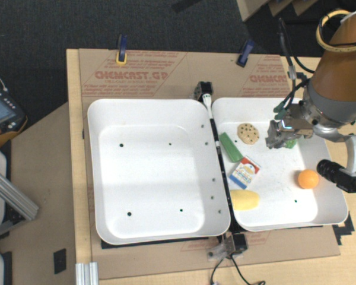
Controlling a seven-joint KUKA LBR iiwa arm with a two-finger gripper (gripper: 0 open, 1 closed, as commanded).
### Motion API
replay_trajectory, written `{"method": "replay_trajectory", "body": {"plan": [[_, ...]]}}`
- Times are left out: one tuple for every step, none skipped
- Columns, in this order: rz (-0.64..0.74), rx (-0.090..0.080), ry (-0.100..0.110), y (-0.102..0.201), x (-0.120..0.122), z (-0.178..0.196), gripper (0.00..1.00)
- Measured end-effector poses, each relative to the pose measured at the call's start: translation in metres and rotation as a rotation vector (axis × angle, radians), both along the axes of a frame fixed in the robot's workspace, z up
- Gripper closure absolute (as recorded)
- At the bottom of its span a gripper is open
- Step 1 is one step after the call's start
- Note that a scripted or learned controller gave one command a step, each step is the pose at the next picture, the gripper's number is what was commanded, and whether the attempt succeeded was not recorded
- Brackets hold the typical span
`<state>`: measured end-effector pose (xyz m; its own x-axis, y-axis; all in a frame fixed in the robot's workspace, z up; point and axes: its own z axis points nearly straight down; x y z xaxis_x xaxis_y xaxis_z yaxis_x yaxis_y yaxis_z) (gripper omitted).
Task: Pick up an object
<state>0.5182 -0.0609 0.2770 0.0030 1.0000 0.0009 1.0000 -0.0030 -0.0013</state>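
Note:
My gripper (280,136) hangs over the back part of the right bin (326,209), just right of a round speckled cookie (247,133). A small green piece (291,141) shows at the gripper's lower right side; whether it is held cannot be told. A green block (229,146) lies by the bin's left wall. In front of it lie a small white, blue and red box (244,173) and a yellow object (244,200). An orange ball (308,179) rests toward the right side.
The left bin (107,123) stands beside the right one, their rims meeting at a black divider (216,153). A black part (338,174) juts over the right bin's right rim near the ball. Blue clamps (244,52) hold the cardboard base at the back.

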Motion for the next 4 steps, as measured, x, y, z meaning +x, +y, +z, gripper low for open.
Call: {"method": "replay_trajectory", "body": {"plan": [[0.011,0.001,-0.004,0.071,-0.012,0.021,1.00],[-0.001,-0.002,-0.011,0.026,-0.039,0.093,1.00],[0.012,0.001,0.009,0.117,-0.040,0.006,1.00],[-0.001,-0.002,-0.005,0.082,-0.038,0.022,1.00]]}}
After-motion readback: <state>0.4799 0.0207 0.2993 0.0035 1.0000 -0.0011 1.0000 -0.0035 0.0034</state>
